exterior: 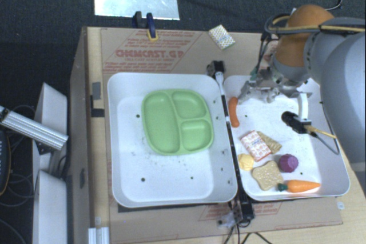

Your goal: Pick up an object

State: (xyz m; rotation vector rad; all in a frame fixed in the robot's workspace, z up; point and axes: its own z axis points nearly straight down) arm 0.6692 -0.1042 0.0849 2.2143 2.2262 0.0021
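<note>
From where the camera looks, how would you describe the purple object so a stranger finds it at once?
Look in the right white bin, near its front edge. Among the small toy foods there, the purple object sits just above the orange carrot, beside the toast slice. It alone is purple and round.

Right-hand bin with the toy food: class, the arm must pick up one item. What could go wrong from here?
1. The cracker, bread slice, yellow piece and purple piece lie crowded together, so a grasp may catch two or knock neighbours.
2. The carrot lies beside the bin's near rim, which could block the gripper.
</note>
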